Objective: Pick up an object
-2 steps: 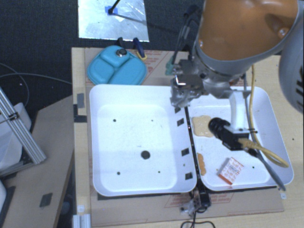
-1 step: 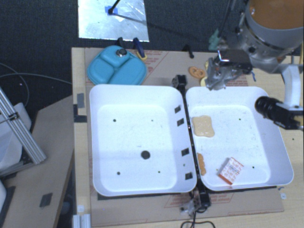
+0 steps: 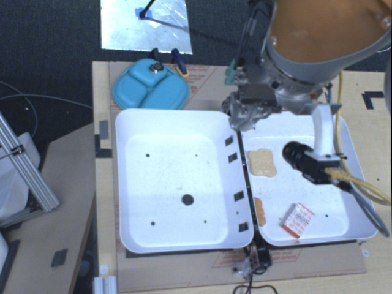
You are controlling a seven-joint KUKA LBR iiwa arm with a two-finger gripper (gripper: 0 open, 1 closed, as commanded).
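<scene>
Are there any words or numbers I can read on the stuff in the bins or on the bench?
None can be read.
Small red and white packet in the right bin: it has print on it, but too small and blurred to read.
Beige flat piece in the same bin: no writing seen.
Blue lidded container behind the left bin: no label seen.

White bins (image 3: 165, 118), blue tray (image 3: 150, 86)

Left bin (image 3: 131, 164) open; arm (image 3: 318, 35) over right bin's (image 3: 343, 225) rear.
</scene>
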